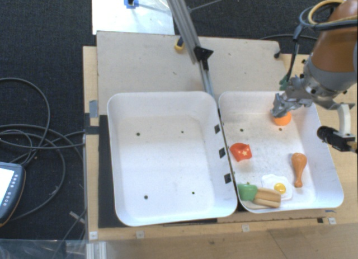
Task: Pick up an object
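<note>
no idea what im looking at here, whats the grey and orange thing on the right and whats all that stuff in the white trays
That is a robot arm, reaching in from the right; its job is picking up an object. One camera, fixed above the bench, looks down at a slant. Two shallow white bins sit side by side: the left bin and the right bin. The right one holds toy food: an orange piece, a red piece, a drumstick, a fried egg, a green piece and a tan roll. The arm's pincer is right over the orange piece; whether it grips it is unclear.
</note>
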Robot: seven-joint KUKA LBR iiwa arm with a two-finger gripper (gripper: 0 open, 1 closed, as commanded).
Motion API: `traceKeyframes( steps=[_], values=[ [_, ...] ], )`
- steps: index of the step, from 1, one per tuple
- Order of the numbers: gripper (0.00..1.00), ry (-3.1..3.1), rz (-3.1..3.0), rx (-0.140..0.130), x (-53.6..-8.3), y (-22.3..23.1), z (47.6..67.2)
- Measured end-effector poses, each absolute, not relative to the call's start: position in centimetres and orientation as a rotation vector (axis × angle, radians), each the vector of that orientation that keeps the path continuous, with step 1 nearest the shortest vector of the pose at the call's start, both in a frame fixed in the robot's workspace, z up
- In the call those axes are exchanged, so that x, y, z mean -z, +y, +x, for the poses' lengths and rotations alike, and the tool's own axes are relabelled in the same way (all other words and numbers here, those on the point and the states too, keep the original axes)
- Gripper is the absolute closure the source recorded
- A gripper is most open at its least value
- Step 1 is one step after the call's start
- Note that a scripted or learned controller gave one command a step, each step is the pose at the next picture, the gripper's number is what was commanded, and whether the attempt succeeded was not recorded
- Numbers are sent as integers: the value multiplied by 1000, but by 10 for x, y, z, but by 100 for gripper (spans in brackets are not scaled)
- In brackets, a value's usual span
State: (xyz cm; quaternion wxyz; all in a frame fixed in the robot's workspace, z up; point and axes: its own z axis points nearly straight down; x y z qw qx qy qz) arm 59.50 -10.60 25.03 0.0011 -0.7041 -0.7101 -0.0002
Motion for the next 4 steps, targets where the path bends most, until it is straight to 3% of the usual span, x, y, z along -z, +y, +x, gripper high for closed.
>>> traceKeyframes(
  steps=[3,4],
  values=[
    [100,-2230,-2209,1,-243,42,541],
    [100,-2231,-2208,1,-229,90,531]
  ],
)
